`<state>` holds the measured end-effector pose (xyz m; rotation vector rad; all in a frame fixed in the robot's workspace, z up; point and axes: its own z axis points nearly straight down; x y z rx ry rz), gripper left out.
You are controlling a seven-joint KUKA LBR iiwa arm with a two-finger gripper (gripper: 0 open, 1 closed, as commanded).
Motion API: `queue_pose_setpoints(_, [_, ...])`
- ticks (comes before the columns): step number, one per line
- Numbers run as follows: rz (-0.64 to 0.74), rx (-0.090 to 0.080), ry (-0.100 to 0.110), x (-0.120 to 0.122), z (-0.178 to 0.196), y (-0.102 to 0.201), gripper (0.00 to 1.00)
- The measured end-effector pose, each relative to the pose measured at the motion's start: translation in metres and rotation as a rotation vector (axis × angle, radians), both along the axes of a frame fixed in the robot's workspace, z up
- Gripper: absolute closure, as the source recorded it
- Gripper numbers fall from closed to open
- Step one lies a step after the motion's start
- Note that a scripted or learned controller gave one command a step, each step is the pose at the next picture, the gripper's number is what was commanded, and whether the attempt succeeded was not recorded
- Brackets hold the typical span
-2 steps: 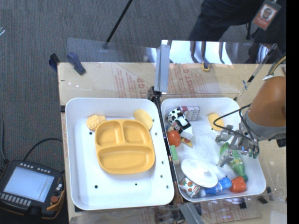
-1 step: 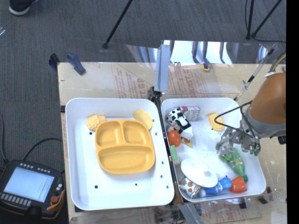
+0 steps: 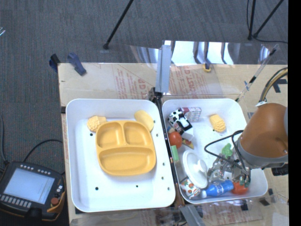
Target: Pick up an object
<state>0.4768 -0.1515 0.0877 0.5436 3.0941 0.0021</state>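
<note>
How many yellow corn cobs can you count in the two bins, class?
2. One corn cob lies in the left bin, touching the yellow divided plate at its upper left corner. The other lies in the right bin, toward its back. The arm may hide more.

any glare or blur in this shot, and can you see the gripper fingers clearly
Camera view: bright glare on the clear panel behind the bins; the two shallow white bins are evenly lit, with the yellow divided plastic plate sharp; the metal two-finger gripper is small and cluttered among toys, so its fingers cannot be made out.
</note>
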Motion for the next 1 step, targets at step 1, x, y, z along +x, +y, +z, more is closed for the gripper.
queue_pose_setpoints(1, [0.000, -0.009, -0.034, 0.0100, 0.0076, -0.0019, 0.00])
